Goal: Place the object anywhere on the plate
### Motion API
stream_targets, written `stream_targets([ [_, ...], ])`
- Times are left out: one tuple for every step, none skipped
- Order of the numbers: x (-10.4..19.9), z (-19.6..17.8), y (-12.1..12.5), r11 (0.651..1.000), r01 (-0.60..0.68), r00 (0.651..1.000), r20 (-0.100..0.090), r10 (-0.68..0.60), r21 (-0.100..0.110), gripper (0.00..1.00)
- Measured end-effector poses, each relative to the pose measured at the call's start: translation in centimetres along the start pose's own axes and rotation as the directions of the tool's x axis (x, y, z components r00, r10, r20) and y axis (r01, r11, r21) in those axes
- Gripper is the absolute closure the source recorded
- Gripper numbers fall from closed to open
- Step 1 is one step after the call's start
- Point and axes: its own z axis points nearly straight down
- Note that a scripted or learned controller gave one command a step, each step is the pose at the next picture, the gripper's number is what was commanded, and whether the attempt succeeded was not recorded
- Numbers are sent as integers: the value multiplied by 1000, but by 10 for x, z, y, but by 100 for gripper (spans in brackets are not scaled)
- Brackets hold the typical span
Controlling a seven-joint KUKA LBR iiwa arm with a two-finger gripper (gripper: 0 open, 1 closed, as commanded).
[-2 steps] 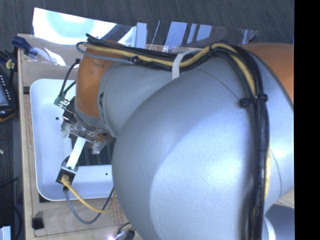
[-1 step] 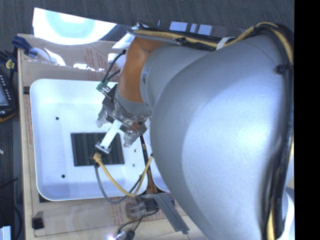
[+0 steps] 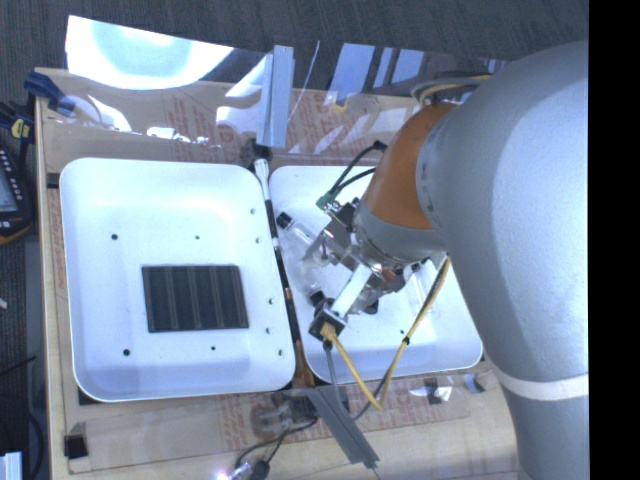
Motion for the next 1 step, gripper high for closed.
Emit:
stream_targets([
  [28,0,-62,857,-515,857,-2,515,1,100],
])
